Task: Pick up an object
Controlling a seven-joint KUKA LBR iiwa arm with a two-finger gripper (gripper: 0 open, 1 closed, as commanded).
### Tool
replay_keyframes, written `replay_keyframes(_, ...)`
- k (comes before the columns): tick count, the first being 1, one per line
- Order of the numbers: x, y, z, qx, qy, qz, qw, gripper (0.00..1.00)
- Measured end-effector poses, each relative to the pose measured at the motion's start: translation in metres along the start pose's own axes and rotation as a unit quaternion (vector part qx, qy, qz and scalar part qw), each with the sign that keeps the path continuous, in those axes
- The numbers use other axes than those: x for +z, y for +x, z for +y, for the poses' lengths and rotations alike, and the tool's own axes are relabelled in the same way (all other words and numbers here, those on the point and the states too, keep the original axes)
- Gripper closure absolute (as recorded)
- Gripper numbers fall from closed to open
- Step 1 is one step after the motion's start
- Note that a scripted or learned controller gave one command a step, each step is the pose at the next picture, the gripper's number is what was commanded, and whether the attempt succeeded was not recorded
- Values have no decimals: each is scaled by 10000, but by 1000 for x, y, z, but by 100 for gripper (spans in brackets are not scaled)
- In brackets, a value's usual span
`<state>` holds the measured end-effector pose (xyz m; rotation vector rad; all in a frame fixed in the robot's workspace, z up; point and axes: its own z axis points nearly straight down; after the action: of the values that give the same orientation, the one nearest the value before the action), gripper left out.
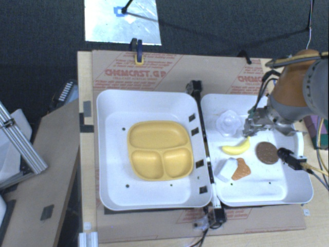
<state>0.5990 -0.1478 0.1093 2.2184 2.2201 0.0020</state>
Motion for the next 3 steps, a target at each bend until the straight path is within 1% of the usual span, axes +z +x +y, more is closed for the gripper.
replay_keyframes(1, -56, 9, 7, -19, -19, 1, 10000, 100)
replay_keyframes(2, -99, 8, 5, -17, -5, 1, 10000, 100)
replay_keyframes(3, -129, 8, 6, -18, -2, 4, 10000, 100)
